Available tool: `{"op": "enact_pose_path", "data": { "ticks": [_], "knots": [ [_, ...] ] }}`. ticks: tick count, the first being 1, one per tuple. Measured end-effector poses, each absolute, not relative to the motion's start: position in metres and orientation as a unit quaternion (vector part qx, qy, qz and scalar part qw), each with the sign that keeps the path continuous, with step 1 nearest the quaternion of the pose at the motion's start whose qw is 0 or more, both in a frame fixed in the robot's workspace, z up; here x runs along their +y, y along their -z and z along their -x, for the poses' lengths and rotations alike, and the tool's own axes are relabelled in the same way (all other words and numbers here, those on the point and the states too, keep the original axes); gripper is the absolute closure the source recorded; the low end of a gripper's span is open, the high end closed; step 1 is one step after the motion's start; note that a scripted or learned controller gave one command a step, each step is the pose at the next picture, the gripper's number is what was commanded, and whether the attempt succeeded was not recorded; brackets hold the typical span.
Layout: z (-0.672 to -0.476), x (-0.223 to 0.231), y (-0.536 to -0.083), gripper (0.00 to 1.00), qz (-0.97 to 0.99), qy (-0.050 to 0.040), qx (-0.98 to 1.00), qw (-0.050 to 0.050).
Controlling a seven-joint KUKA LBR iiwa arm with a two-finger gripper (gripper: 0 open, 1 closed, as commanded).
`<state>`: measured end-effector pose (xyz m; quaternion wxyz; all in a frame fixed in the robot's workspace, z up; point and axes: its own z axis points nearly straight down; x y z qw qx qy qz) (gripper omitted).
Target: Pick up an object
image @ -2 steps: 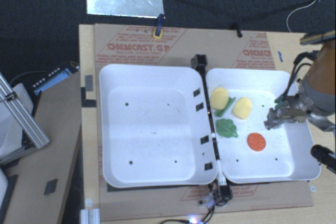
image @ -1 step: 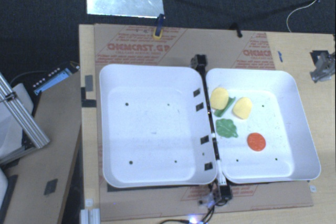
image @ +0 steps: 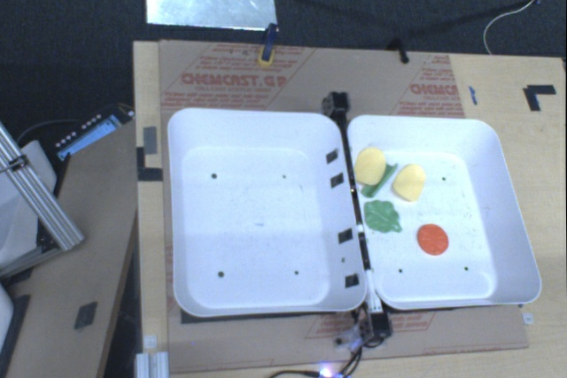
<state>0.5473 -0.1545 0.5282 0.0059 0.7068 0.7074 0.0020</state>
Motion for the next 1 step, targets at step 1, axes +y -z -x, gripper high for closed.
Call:
{"op": "enact_pose_path", "data": {
  "ticks": [1],
  "knots": [
    [-0.4995,-0.2104,-0.5364,1.0,-0.709,-0.0003,0.705,0.003]
  ]
}}
